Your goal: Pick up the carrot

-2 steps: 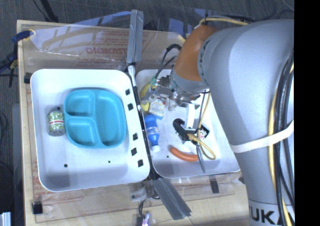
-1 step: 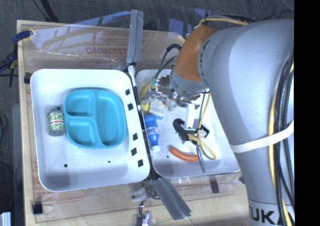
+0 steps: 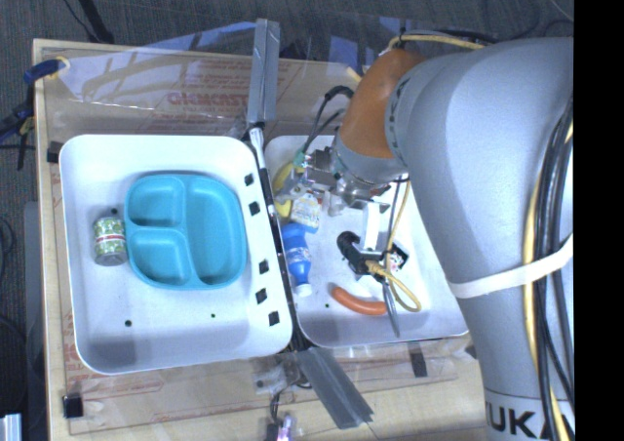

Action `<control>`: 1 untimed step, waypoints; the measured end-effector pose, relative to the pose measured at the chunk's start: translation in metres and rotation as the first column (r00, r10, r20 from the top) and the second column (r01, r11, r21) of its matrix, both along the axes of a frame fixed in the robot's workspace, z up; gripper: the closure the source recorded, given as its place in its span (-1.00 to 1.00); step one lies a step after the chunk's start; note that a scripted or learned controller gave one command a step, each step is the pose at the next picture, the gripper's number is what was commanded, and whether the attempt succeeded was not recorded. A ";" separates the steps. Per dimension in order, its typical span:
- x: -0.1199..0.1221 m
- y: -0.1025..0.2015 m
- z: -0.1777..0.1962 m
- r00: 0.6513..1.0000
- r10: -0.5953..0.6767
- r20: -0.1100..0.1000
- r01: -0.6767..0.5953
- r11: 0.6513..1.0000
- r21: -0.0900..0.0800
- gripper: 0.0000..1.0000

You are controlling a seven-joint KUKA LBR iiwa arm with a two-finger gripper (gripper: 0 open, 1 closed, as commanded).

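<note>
Lying flat on the floor of the right-hand bin (image 3: 434,330), the carrot (image 3: 356,300) is the thing to fetch, and judged from how it rests, nothing of the pickup is done yet. Take the blue bottle (image 3: 296,261) in that bin as the marker. The carrot sits just beside the bottle's lower end, toward the view's right and a little nearer the view's bottom edge, running roughly crosswise, with a narrow strip of white floor between the two. The gripper (image 3: 320,183) is off the bottle's other end, up the view from its top, hanging over a small cluster of yellowish and pale packaged things too jumbled to name. Its mouth is lost among wrist hardware and clutter, so I cannot tell whether it is spread or pressed together. Nothing orange shows in it, so I would not call the carrot held. The grey arm (image 3: 487,156) covers the bin beyond the carrot, on the side away from the bottle. Across the divider from the bottle, well apart, the left bin (image 3: 88,332) holds a blue divided tray (image 3: 185,229) and, farther off, a small can (image 3: 110,239). By my reckoning the whole job is left: carry the gripper past the bottle to the carrot, line up across its narrow width, close, and lift without nudging the bottle.
</note>
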State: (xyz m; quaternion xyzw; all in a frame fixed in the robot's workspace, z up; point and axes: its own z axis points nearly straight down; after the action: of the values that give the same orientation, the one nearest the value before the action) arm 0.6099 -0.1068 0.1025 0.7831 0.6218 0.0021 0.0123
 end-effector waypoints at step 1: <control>0.000 0.000 0.000 1.000 0.000 0.000 0.000 1.000 0.000 -1.00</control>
State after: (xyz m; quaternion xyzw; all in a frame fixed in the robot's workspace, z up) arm 0.6099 -0.1068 0.1025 0.7831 0.6218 0.0021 0.0123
